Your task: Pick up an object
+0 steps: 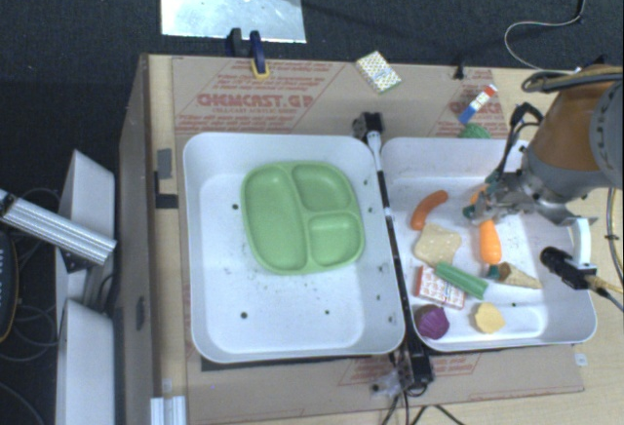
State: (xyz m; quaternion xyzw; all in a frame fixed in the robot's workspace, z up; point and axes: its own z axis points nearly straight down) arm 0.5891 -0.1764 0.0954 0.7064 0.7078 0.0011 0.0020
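The gripper (485, 209) hangs low over the right bin (575, 321), just above the carrot (489, 243); whether it is released or clenched I cannot tell. Close around the carrot lie a sausage (428, 209), a cracker (437, 245), a green stick (460, 279) and a red-and-white card (441, 289) (partly under the stick). The left bin (219, 316) holds a green tray (301, 216).

so the bench (292, 101) is topped with brown printed cardboard, and two shallow white bins sit on it side by side, left bin (214, 248) and right bin (565, 316), plus a small patterned packet (377, 71) near the back edge
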